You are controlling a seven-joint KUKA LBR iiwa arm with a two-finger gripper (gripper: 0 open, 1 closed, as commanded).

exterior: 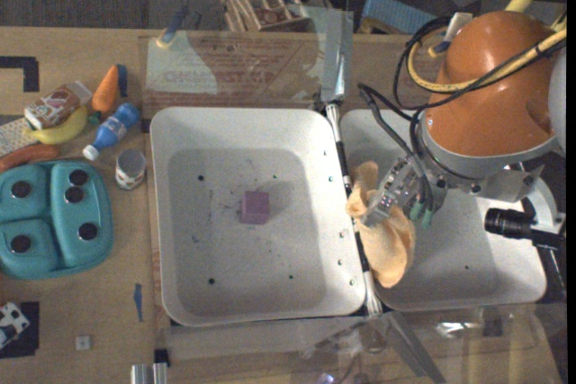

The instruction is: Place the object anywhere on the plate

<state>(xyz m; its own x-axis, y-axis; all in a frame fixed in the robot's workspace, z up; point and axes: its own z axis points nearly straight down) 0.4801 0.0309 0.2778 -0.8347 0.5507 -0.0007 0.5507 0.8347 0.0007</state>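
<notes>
A pale orange, floppy object (392, 249) lies at the left edge of the right bin (486, 274), partly draped against the divider between the bins. My gripper (400, 204) hangs directly over its upper part and hides where they meet, so I cannot tell whether it holds the object. A small purple cube (255, 207) rests near the middle of the left bin (180, 283). A teal compartment plate (49, 216) lies on the bench left of both bins, far from the gripper.
Toy food, a small bottle (112, 130) and a can (130, 168) crowd the bench above the teal plate. A clear panel (234, 58) stands behind the left bin. The arm's orange band (490, 85) and cables overhang the right bin.
</notes>
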